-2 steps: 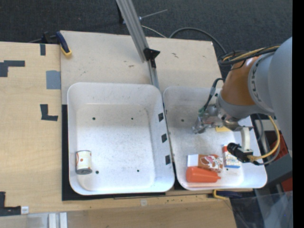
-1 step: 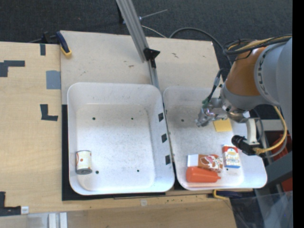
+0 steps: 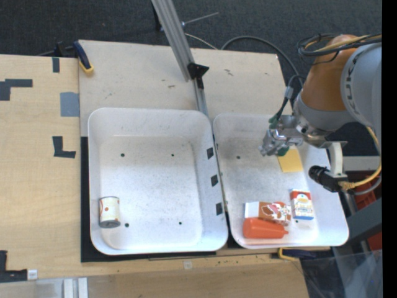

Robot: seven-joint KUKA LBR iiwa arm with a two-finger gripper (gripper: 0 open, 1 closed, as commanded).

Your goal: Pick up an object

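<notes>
1. Yellow flat piece (image 3: pixel 290 161) was the likeliest pick target; it lay in the right bin (image 3: pixel 248 179), just below and slightly right of the gripper (image 3: pixel 273 144), touching or nearly so.
2. Its long axis ran roughly up-and-down in the view, tilted a little; you only had one arm, so no choice of reach.
3. It looked thin, flat, plain yellow, rectangular; its upper end was partly hidden by the gripper. I judged it would be hard to pinch off the bin floor.
4. Jaw state: you could not tell, the tips were a blurred metallic cluster. Nothing was visibly held.
5. Relative to the yellow flat piece, other options sat well below: a small carton (image 3: pixel 302 206) straight below, a red-brown packet (image 3: pixel 275 212) below-left, an orange wedge (image 3: pixel 263 229) lower still.
6. Far left of it, in the left bin (image 3: pixel 149 166), a small can (image 3: pixel 109 212) lay near the lower-left corner.
7. Judgement: pick not yet made.
</notes>
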